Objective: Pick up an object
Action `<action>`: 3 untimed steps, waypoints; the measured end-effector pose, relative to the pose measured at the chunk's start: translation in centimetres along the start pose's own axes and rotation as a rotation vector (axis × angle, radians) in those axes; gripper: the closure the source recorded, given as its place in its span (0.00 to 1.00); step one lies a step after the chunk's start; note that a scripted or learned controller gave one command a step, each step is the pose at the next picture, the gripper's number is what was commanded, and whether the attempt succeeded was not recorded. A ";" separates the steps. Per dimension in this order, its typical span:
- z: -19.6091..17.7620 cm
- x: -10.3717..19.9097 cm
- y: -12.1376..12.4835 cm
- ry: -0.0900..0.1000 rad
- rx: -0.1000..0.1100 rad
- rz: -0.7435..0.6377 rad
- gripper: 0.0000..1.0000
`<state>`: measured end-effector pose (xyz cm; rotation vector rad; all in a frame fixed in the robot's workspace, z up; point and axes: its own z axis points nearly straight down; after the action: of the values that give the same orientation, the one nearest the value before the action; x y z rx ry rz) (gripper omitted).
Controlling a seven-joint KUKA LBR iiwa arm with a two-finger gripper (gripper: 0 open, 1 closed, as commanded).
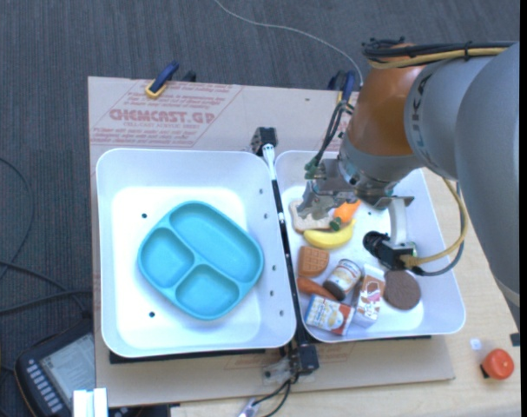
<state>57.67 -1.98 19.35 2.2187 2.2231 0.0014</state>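
My gripper [319,203] is down in the right bin [437,233], at its upper left part. It sits just left of an orange toy carrot [345,210] and right above a yellow banana [326,238]. The wrist hides where it meets the objects, and nothing shows clearly in its grasp. Lower in the same bin lie a round tan cracker [312,260], a small can [342,278], a brown cookie [403,291], a red sausage [313,287] and two small cartons [331,315].
The left bin [115,189] holds a blue divided plate [200,259]. A black divider rail [279,224] runs between the bins. The arm's grey body [471,129] looms over the right bin's far side. An orange item [498,365] lies on the bench at the lower right.
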 end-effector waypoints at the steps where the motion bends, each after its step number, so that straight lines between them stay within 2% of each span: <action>1: 0.9 -5.7 2.6 -0.002 0.002 0.003 1.00; 2: 0.9 -5.7 2.7 -0.002 0.002 0.002 0.00; 3: 9.3 -7.7 3.8 -0.002 0.001 0.001 0.00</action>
<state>61.52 -9.63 10.02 2.2195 2.2209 -0.0015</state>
